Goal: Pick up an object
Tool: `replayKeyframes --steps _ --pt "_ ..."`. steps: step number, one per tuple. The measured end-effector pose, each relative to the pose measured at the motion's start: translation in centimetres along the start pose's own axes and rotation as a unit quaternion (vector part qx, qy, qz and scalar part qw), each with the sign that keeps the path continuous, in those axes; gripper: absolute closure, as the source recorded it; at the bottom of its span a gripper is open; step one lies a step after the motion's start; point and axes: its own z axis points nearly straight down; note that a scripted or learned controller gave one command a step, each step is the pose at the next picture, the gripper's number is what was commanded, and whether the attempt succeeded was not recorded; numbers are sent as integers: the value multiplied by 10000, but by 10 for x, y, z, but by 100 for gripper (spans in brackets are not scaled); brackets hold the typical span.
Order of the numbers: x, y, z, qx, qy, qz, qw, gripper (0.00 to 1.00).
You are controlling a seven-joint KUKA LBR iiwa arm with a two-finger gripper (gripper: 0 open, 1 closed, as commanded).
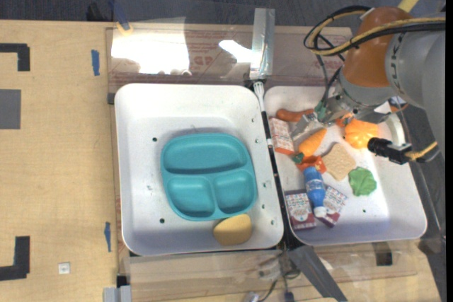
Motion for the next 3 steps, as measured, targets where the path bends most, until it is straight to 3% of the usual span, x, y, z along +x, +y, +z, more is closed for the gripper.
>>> replayKeyframes --steps 1,2,3 --pt "0 2 -13 -36 -15 -3 10000 100" --pt "-2 21 1 108 35 -153 9998 100" --pt "2 24 1 86 34 870 9962 100"
